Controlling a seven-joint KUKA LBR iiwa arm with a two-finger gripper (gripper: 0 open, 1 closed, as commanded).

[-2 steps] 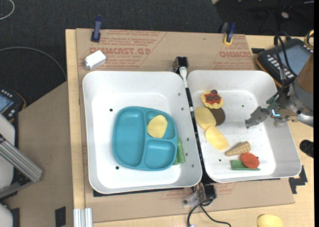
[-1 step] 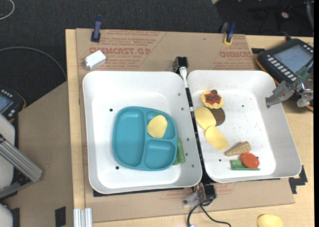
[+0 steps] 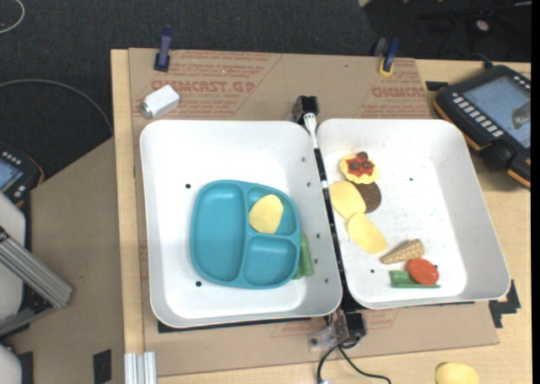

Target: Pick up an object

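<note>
1. Two shallow white bins sit side by side on the bench (image 3: 253, 78), which is covered by a brown cardboard sheet. The left bin (image 3: 169, 205) fills the middle-left of the frame, the right bin (image 3: 447, 197) the middle-right; their inner rims meet along a dark seam.
2. In the left bin lies a teal divided plate (image 3: 224, 235), flat on the floor of the bin. A yellow piece (image 3: 267, 214) rests in its upper right compartment. A thin green piece (image 3: 305, 257) is wedged between the plate's right edge and the bin wall, probably a poor target because it sits so tight.
3. The right bin holds the loose toy food, clustered along its left side: a yellow flower-shaped piece with a red top (image 3: 360, 167) near the upper part, a brown disc (image 3: 369, 197) below it, two pale yellow slices (image 3: 347, 198) and (image 3: 367, 233) overlapping down the middle, a tan cone (image 3: 404, 251) lower down, and a red tomato (image 3: 423, 271) on a green strip (image 3: 409, 283) near the bottom rim.
4. The cone and the tomato lie a little apart from the overlapping slices, so they look like the easier picks.
5. The state of the hand cannot be told from this moment; nothing has been lifted yet, as every piece rests on a bin floor or on the plate.
6. A black pendant (image 3: 494, 112) lies at the right edge of the bench, well clear of the bins.
</note>
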